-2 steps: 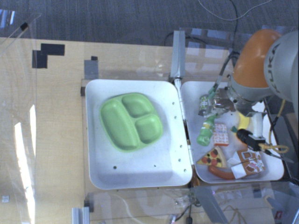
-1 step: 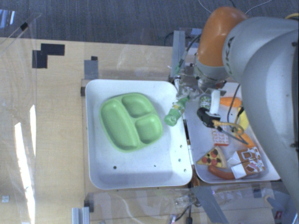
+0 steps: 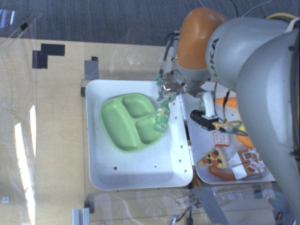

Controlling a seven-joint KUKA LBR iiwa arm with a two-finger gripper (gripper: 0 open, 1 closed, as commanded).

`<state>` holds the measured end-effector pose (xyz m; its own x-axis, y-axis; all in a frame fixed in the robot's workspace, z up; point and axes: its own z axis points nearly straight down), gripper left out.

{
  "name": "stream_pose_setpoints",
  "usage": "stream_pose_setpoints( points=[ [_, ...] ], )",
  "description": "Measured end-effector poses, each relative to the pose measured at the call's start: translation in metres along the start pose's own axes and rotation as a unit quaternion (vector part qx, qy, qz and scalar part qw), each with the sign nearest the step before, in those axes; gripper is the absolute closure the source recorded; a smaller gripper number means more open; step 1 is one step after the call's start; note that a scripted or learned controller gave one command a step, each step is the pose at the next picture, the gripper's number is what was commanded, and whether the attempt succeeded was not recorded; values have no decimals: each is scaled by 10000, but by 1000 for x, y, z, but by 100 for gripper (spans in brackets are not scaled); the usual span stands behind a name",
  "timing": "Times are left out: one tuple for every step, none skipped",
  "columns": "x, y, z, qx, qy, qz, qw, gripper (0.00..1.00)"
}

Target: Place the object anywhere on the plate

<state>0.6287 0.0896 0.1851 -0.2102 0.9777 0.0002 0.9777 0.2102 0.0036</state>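
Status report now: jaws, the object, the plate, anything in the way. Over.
Gripper over the green plate's right edge. Green bottle hangs below it, over the plate's rim. Jaws' hold unclear. Nothing seen in the way. Over.

The plate (image 3: pixel 125 123) is pale green, sitting in a white bin (image 3: pixel 101 165) on a tan wooden bench (image 3: pixel 51 139). At the plate's right edge lies a small bottle (image 3: pixel 162 118) — translucent green. Further right of the plate, the second white bin (image 3: pixel 201 139) holds a pizza slice (image 3: pixel 213 158) — yellow with red spots — and a reddish-brown sausage (image 3: pixel 220 174). The arm (image 3: pixel 243 55) is grey with an orange band (image 3: pixel 197 36).
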Motion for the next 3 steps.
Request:
stream_pose_setpoints(
  points=[
    [15, 20, -7, -13, -2, -197, 9998, 100],
    [36, 17, -9, -12, 1, -1470, 9891, 100],
    [36, 17, -9, -13, 1, -1468, 9892, 0]
  ],
)
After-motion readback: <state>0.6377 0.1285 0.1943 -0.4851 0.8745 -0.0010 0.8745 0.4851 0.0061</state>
